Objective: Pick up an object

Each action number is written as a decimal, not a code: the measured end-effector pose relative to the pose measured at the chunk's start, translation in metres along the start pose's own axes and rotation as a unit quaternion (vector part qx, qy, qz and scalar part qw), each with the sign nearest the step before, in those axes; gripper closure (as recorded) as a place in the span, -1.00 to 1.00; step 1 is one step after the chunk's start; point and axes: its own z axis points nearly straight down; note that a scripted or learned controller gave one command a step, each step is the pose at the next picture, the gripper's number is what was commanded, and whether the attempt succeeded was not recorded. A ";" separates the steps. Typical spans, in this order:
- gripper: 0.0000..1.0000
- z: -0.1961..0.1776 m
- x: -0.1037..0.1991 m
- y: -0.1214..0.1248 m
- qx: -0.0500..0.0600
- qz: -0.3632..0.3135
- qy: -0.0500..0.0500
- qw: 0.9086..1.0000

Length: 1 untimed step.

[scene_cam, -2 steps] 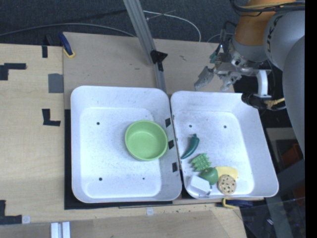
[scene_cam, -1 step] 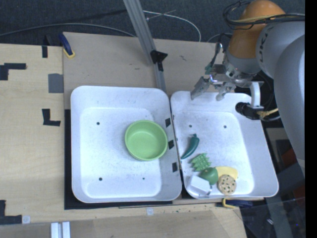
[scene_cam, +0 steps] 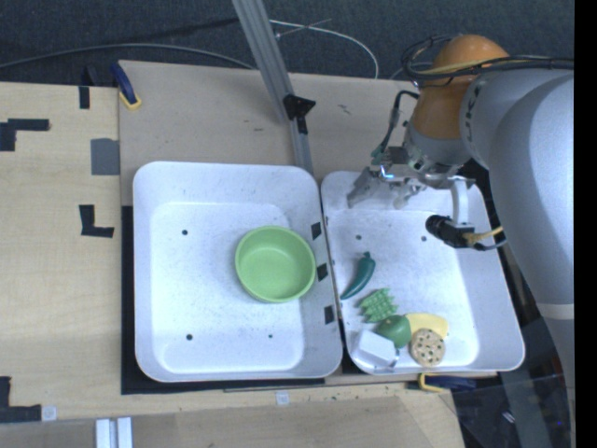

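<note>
Grey pincer (scene_cam: 385, 190) over right white bin's (scene_cam: 466, 343) far edge, finger state unclear; dark green plastic pepper (scene_cam: 359, 275) lies nearer, untouched.

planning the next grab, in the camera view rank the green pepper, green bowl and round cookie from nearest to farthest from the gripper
Measured from the gripper at the far edge of the right bin:
1. green pepper, right bin, along its left wall.
2. green bowl, middle of the left bin.
3. round cookie, right bin's near end, beside the other toys.
</note>
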 end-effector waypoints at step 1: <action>1.00 -0.015 0.001 0.002 -0.003 -0.001 0.000 1.000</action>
